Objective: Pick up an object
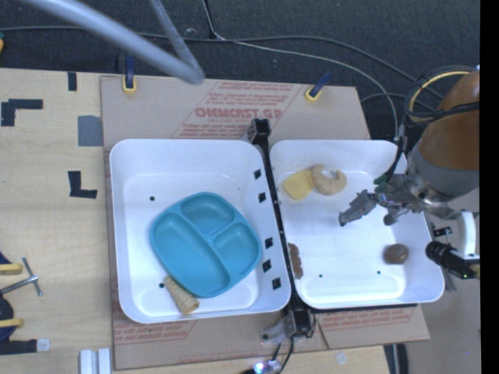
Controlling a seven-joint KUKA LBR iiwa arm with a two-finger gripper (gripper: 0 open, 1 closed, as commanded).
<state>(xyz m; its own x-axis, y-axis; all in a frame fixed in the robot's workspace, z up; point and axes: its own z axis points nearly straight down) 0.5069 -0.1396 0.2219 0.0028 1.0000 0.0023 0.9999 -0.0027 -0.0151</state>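
My gripper (368, 216) hangs over the middle of the right bin (351, 291), open, its two dark fingers spread apart above bare white floor with nothing between them. A small brown lump (396, 253) lies just below and right of it. Up and to the left, a flat yellow piece (297, 185) sits touching a tan ring-shaped piece (328, 181). A thin brown piece (295, 259) rests against the bin's left wall.
The left bin (129, 209) holds a blue divided plate (205, 242) and a tan cone-shaped piece (180, 295) at its lower edge. A black divider (267, 209) runs between the bins. Cables (421, 100) loop near the arm at the right.
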